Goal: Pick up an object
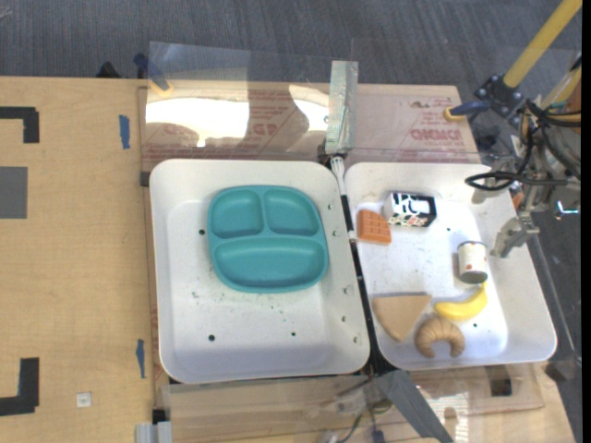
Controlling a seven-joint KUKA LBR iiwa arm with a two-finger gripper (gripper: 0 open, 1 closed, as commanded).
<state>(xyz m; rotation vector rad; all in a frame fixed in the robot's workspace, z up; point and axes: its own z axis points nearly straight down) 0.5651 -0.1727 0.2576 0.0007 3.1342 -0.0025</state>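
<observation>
Gripper (513, 233) at right edge of frame over right bin (540, 335) rim, finger state impossible to tell, holding nothing visible; nearest pick small can (472, 261) just left, probably light, rigid, smooth, likely slippery, best pinched across its round sides

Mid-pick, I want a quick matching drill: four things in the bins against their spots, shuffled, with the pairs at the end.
Things:
1. teal divided plate
2. banana
3. orange waffle piece
4. croissant

Places:
A. right bin, near its front edge, just below the banana
B. middle of the left bin
C. right bin, beside the divider, next to the black-and-white packet
D. right bin, just below the small can

Pairs: 1-B, 2-D, 3-C, 4-A
</observation>
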